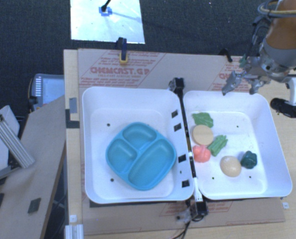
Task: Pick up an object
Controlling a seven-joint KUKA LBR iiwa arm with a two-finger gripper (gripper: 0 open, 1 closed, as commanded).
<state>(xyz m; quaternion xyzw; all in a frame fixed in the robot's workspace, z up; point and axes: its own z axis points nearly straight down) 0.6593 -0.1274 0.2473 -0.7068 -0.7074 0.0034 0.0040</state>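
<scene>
So, from my station I read this as the approach step: nothing is picked yet. The grey two-finger gripper hangs over the far rim of the right-hand shallow white plastic bin, its two dark fingers spread apart with nothing between them. All the candidates lie lower in that bin, well apart from the gripper: a leafy green toy vegetable, a flat tan round piece just below it, a light green ridged piece, a pink-red rounded toy, a pale beige egg-shaped lump and a dark green knobbly toy. The left white bin carries a blue divided plastic tray. My judgement: the next move calls for bringing the gripper inward over one item and descending. The beige lump looks easiest, though the dark green toy sits just beside it.
</scene>
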